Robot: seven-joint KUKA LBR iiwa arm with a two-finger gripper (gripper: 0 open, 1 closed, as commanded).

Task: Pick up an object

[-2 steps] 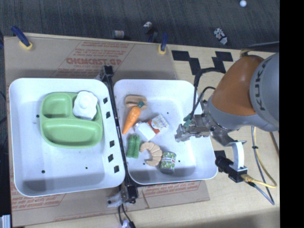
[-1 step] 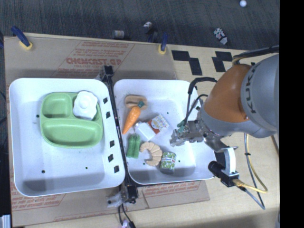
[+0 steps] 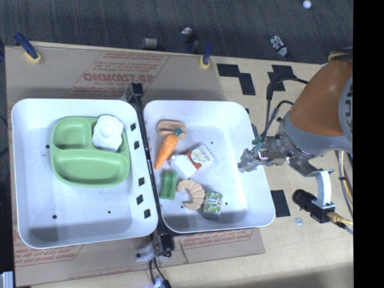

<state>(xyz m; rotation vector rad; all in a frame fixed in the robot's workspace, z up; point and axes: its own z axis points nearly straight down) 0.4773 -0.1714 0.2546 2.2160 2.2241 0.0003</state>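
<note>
Orange-banded grey arm [image 3: 324, 110] hovers its gripper [image 3: 247, 161] over the right white bin's rim [image 3: 257, 179], finger state impossible to tell. Nothing is held. Nearest candidates, a small white-and-red carton [image 3: 201, 155] and green can [image 3: 212, 203], lie leftward; descending squarely over 1 looks wisest.

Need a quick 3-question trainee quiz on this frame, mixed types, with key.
1. True or false: the carrot lies in the same bin as the green divided plate.
2. Which bin does the gripper hover at: A left, B right?
3. Fill in: the white item sits in the plate's upper-right ____.

Key: 1 false; 2 B, at the right bin's right rim; 3 compartment.
</note>
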